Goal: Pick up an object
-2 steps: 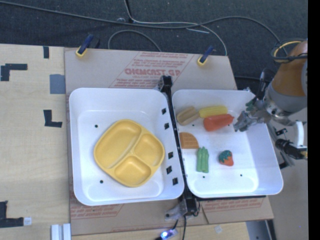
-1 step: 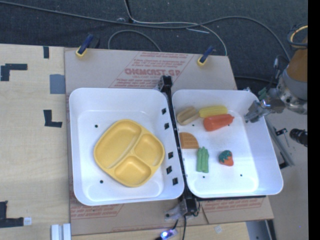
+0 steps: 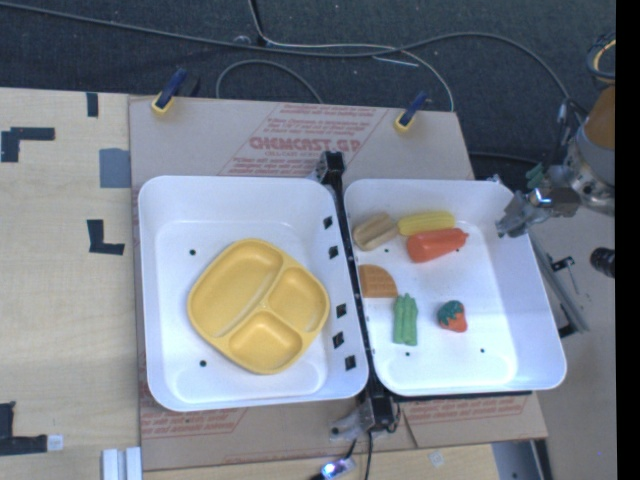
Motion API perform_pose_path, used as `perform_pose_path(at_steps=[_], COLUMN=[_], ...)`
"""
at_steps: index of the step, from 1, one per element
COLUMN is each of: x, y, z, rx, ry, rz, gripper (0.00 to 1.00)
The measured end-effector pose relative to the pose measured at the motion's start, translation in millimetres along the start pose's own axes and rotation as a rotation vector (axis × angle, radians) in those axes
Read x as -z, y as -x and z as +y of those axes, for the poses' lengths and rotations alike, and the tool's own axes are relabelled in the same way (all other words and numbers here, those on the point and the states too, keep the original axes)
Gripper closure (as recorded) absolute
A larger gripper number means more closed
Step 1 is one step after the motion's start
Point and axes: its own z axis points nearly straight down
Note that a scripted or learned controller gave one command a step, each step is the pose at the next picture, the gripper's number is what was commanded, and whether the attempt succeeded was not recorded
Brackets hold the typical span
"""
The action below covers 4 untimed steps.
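The right bin [image 3: 500, 368] holds several toy foods: a tan bun [image 3: 374, 231], a yellow corn cob [image 3: 426, 222], a red-orange carrot [image 3: 436, 245], an orange wedge [image 3: 377, 282], a green bean bundle [image 3: 405, 319] and a small strawberry [image 3: 452, 315]. My gripper [image 3: 517, 218] hangs at the bin's right rim, right of the carrot and apart from it. Nothing shows between its tips.
The left bin [image 3: 160, 268] bears a yellow divided plate [image 3: 259, 305]. A black divider with clips runs between the bins [image 3: 345, 268]. Cables cross the dark floor at the back. Two clamps [image 3: 168, 91] [image 3: 410, 112] pin the cardboard under the bins.
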Motion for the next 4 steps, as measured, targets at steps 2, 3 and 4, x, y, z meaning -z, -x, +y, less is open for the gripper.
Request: perform_pose_path(at_steps=[2, 3, 4], x=[-24, -24, -15], y=[-107, -171, -227], z=[11, 12, 12], rx=[0.005, 0.006, 0.006], ry=[-0.004, -0.003, -0.002], rz=[0.002, 0.003, 0.002], gripper=[1.00, 1.00, 1.00])
